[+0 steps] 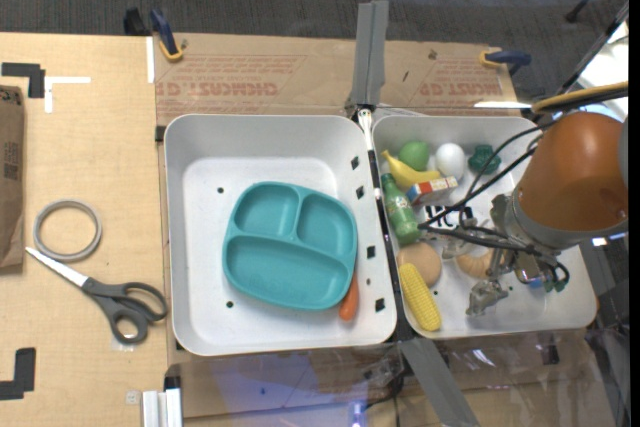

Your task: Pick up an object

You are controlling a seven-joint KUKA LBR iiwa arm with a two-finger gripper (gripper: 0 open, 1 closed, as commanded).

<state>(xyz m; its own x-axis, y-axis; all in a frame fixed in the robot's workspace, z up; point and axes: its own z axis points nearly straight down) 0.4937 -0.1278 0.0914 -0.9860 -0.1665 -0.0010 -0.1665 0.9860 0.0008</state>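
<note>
While the grey arm with its orange band (575, 170) reaches in from the right over the right-hand shallow white bin (570, 315), its two-finger gripper (490, 295) hangs low near that bin's front edge, just right of a pale tan egg-shaped toy (422, 265); whether the pincer is open or closed, or has hold of anything, cannot be told from this angle. Objects for picking crowd the bin's left side: a yellow plastic corn cob (420, 297) lies along the front left corner, a green bottle-shaped toy (402, 215) runs along the left wall, and a yellow banana (405, 172) sits just behind it, touching a small red-and-white box (437, 185). Toward the back edge rest a round green ball (414, 155), a white ball (450, 157) beside it and a small teal piece (483, 158) further right. A tan lump (473, 263) lies partly under the gripper's cables. Next door, the left-hand white bin (190, 215) carries a teal divided plastic plate (290, 247) at its middle, with an orange carrot-like toy (349, 300) touching the plate's front right rim. Out on the light wooden bench (80, 145), well apart from both bins, a roll of clear tape (67, 228) lies near the left edge, with grey-handled scissors (105, 295) just in front of it.
</note>
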